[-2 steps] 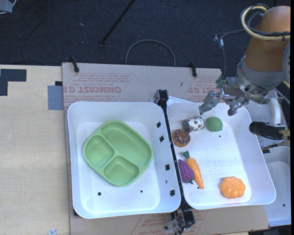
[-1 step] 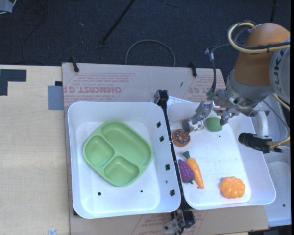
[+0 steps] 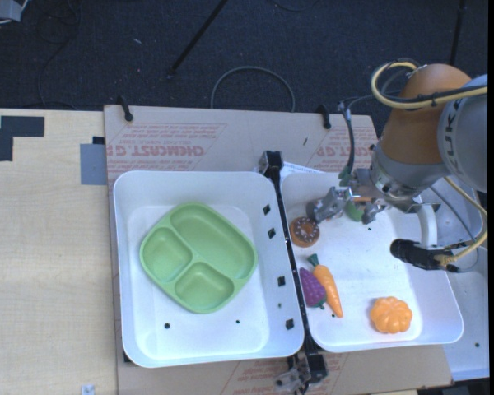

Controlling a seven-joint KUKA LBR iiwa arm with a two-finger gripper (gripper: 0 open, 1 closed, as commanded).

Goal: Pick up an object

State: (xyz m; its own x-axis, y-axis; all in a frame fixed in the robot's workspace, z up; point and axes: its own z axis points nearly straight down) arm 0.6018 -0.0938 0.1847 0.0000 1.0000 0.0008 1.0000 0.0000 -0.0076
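Bench: I saw the pale wooden bench [image 3: 41, 253] stretching off to the left, with a cardboard sheet [image 3: 198, 138] under both bins.
Left bin: the left white bin [image 3: 132, 319] held a green divided plate [image 3: 198, 256], which sat tilted near the middle, leaving a margin of bare floor along every wall.
Right bin: the right white bin [image 3: 432, 323] touched the left one along a black centre divider [image 3: 284, 245]; its toys clustered towards that divider and the near wall, so the middle and the far right corner gave me the most room.
Arm: the grey arm with its orange band [image 3: 424, 113] reached in over the right bin's far right corner.
Gripper: I saw the gripper [image 3: 333, 206] low over the far part of the right bin, just beside the doughnut; a small green object [image 3: 356, 211] sat right by it, but I could not tell how far the fingers stood apart or whether they had hold of anything.
Orange toy: a ribbed, pumpkin-like toy [image 3: 391, 314] lay near the near right corner, well apart from the rest.
Carrot: the carrot [image 3: 328, 289] lay slantwise, touching the purple grapes [image 3: 312, 287], which sat close against the divider.
Doughnut: the chocolate doughnut [image 3: 304, 231] lay close to the divider, apart from the carrot.
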